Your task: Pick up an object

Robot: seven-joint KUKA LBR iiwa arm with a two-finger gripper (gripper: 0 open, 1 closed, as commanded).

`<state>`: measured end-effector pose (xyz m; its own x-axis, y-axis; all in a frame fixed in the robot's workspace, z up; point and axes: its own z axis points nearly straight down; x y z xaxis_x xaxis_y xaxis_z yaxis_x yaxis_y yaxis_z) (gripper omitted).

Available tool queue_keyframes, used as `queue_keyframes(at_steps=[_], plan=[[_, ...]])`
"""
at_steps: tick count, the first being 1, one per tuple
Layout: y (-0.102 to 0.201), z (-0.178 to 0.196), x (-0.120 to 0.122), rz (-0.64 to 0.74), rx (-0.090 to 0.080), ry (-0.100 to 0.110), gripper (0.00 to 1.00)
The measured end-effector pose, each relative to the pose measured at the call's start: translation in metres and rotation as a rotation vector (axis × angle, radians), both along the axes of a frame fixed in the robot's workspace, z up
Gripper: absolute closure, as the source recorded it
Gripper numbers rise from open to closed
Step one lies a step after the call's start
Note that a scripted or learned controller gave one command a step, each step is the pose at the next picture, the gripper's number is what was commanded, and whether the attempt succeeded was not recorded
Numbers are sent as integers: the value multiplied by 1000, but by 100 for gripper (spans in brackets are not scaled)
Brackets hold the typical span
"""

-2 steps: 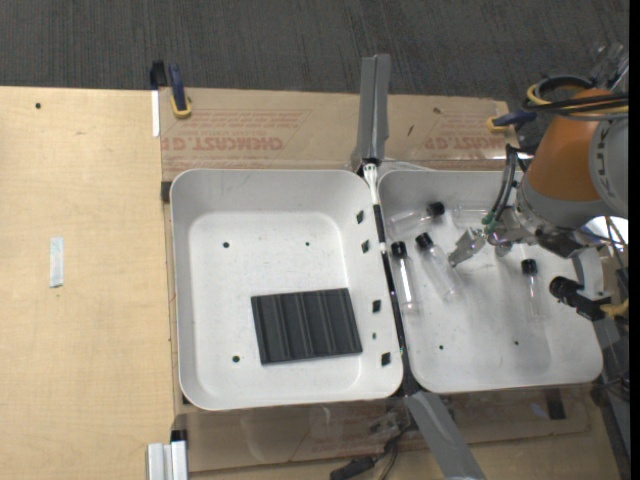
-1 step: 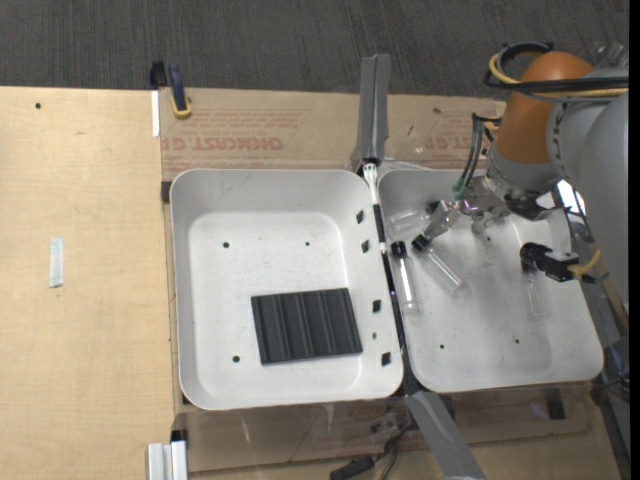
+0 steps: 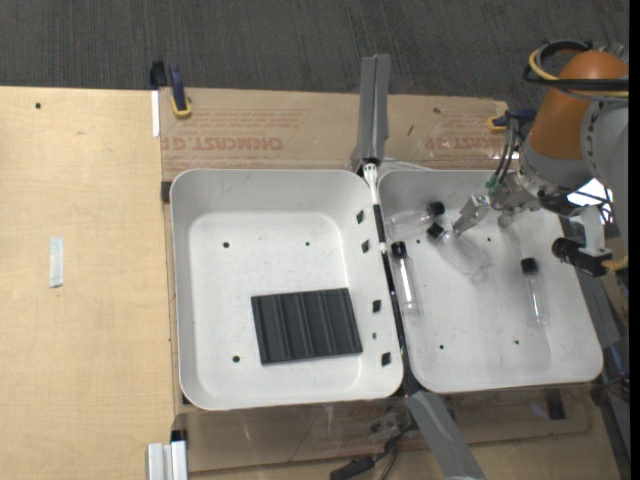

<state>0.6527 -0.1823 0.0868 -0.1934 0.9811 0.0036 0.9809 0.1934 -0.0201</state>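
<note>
The gripper [image 3: 472, 214] hangs low over the back of the right bin [image 3: 560, 363], small and glinting; I cannot tell how it is set or whether it has hold of anything. The arm [image 3: 575, 108] behind it runs off the right edge. Just beside it lie clear tubes with black caps, hard to make out against the white floor. One tube [image 3: 402, 274] lies along the bin's left wall, cap toward the back. Another tube [image 3: 533, 290] lies well right, long axis front to back, cap rearward. In the left bin [image 3: 200, 368] on the counter [image 3: 80, 268] rests a dark ribbed tray [image 3: 305, 325]
</note>
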Motion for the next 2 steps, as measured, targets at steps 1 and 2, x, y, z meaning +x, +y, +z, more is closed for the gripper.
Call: queue_keyframes(at_steps=[1,2], plan=[[81,14,-41,86,1,-20,0],[8,1,-5,63,1,-6,0]])
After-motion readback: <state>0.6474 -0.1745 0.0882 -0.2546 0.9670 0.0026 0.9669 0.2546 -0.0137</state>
